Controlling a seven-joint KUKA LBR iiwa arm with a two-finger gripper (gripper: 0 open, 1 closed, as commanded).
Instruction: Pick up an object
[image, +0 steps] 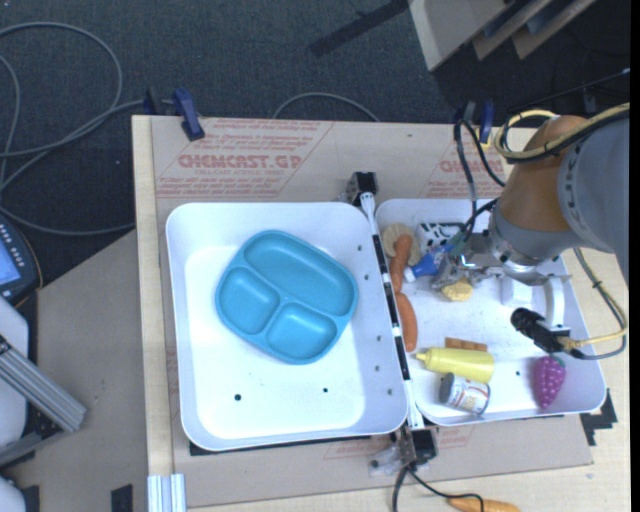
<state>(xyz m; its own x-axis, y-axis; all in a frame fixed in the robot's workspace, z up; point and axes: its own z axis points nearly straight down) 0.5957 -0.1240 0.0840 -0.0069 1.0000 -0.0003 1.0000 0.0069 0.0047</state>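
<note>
Gripper (463, 266) aperture cannot be told at this slant. The metal tip sits low in the right bin (590, 400), in its far half, and the wrist hardware hides what lies within the tip. Nothing can be said to be held.

Nearest candidate for the pick, by judgement: pale yellow piece (458, 291), a small rounded lump on the bin floor. It lies just beside the gripper tip on the tip's near side, possibly touching it, though contact cannot be confirmed. Its place is the far half of the bin, between the shared wall and the bin's middle. A blue piece (425, 268) sits just beside the tip toward the shared wall, and a white spotted block (430, 235) lies beyond it by the far edge.

Handling (judged): the lump looks light and stiff, probably moulded toy food. Its smooth curved skin may squirt out of a pinch. Best hold: across the shorter width, low on the body, grip centred.

Other contents: orange carrot (402, 248) and sausage (407, 322) along the shared wall; yellow bottle (462, 362) and small can (466, 396) toward the near edge; purple grapes (547, 381) by the near outer corner. Left bin (190, 240) carries a blue divided plate (287, 295).
</note>
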